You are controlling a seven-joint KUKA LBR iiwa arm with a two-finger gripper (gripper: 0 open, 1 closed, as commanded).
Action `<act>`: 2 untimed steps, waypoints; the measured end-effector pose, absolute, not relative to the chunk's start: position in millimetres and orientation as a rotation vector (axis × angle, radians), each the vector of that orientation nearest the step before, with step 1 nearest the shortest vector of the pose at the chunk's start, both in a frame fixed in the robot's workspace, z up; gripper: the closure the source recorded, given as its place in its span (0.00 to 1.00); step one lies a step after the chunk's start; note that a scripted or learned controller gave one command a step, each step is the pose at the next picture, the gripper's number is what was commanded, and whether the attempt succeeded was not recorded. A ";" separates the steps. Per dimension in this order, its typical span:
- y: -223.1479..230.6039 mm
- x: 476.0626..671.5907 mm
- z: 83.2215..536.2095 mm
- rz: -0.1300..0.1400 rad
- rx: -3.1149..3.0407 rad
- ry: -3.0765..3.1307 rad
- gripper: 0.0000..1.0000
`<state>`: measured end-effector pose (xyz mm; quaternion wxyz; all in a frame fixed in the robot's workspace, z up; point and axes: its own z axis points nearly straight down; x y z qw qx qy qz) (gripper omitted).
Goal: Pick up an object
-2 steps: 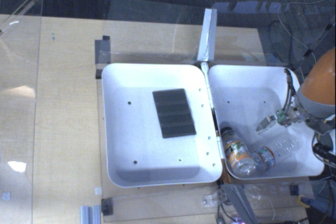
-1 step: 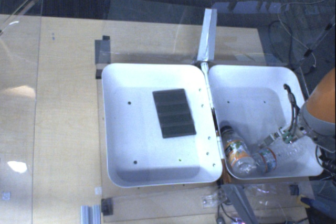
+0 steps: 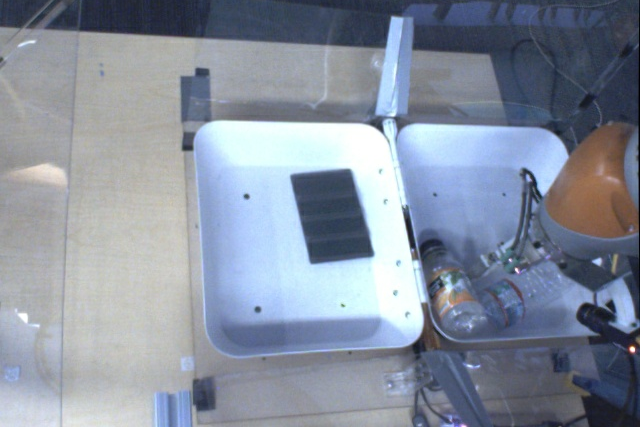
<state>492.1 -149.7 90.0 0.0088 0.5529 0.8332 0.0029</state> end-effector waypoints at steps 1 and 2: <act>-176.3 488.4 108.6 0.004 1.938 2.466 0.00; -161.0 497.7 157.4 0.005 1.512 2.744 0.00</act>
